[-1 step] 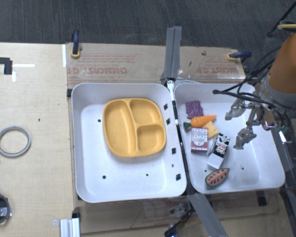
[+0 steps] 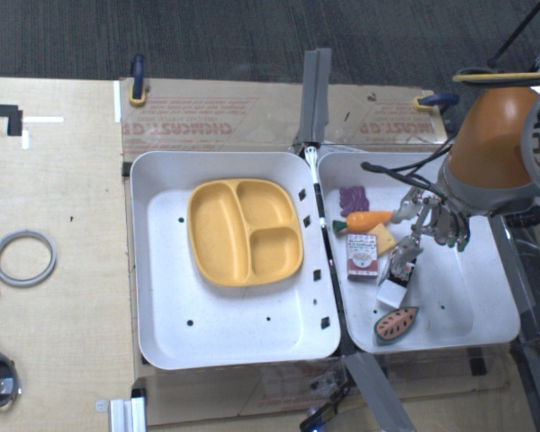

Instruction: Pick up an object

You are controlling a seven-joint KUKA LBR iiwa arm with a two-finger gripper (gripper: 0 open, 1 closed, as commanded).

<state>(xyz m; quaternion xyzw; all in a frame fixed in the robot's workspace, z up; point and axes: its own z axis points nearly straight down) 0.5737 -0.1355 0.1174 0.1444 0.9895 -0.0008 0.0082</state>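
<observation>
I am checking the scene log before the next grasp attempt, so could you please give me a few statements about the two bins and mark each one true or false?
1. The yellow divided plate lies in the left bin. True.
2. The carrot lies on the yellow divided plate. False: it lies in the right bin, near the purple item.
3. The gripper is over the right bin. True.
4. The small carton is in the left bin. False: it is in the right bin, just below the carrot.
5. A grey ring lies on the bench left of both bins. True.
</observation>
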